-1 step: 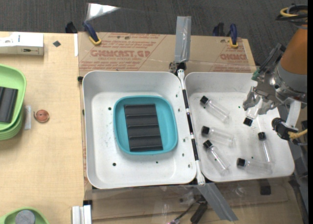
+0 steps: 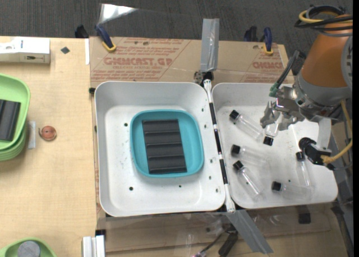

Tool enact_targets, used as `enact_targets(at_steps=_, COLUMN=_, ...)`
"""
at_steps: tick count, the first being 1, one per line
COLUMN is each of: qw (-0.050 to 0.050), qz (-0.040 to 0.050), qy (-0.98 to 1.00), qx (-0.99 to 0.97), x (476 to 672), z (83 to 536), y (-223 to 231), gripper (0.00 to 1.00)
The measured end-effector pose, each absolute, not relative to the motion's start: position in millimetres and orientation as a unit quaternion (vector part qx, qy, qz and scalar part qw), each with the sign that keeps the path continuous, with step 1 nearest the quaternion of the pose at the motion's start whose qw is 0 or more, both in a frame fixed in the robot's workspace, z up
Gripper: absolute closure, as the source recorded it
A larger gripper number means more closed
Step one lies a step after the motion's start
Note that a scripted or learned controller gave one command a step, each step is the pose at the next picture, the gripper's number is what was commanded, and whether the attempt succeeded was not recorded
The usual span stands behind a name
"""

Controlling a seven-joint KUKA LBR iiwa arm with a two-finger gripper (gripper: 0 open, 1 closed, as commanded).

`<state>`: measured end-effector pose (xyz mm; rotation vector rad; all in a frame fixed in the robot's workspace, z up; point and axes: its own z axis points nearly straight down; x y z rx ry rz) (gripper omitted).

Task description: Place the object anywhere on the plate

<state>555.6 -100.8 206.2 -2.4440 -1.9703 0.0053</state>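
The gripper [image 2: 273, 122] hovers over clear vials [image 2: 244, 124] in the right bin [image 2: 322, 191], fingers spread, holding nothing; picking comes next, then the teal plate [image 2: 138, 138].

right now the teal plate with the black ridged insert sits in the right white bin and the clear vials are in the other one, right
Not quite. The camera view shows the teal plate with its black ridged insert in the left white bin; the clear black-capped vials lie in the right white bin.
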Motion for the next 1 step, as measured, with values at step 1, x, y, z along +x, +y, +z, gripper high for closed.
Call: enact_targets(at_steps=1, qw=0.002, qz=0.0018, qy=-0.711, qx=-0.703, x=516.2, z=190.0, y=-42.4, gripper=1.00)
